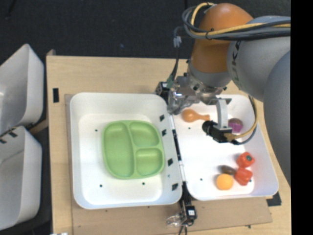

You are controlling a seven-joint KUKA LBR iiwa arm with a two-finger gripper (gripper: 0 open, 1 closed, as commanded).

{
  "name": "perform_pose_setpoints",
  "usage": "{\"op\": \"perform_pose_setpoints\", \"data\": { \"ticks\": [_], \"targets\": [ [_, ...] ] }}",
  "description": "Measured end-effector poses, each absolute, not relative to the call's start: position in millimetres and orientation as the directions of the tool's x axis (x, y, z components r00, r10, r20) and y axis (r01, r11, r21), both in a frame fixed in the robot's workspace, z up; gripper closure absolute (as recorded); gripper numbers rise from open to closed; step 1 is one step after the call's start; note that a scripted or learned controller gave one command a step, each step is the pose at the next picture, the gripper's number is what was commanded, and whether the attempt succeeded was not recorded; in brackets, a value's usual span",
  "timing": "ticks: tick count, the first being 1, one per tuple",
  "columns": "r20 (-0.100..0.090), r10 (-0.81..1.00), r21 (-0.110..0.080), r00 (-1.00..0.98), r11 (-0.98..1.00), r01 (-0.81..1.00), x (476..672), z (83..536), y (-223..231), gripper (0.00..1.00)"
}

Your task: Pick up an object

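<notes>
1. The gripper [178, 98] hangs over the upper-left corner of the right bin [205, 155]; whether it is apart or closed cannot be told.
2. The orange pear-shaped object [192, 115] lies just beside it on the bin floor.
3. Farther off in that bin lie a purple item [236, 126], a red vegetable [245, 159] and an orange ball [224, 181].
4. The left bin [88, 131] holds a green divided plate [133, 148].

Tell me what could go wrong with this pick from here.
The gripper hangs by the right bin's inner wall; descending here may strike the rim.
The rounded orange pear-shaped toy lies just beside it and may get nudged aside, not grasped.
The red toys, brown piece and orange ball crowd one corner; a grab there may jostle neighbours.
</notes>
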State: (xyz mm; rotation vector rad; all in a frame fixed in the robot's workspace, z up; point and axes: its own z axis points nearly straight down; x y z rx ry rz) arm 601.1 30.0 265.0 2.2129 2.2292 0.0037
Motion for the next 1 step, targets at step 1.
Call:
{"op": "perform_pose_setpoints", "data": {
  "ticks": [1],
  "targets": [
    [0.001, 1.0, 0.002, -0.007, 0.007, 1.0, 607.2, 260.1, 83.4, 1.0]
  ]
}}
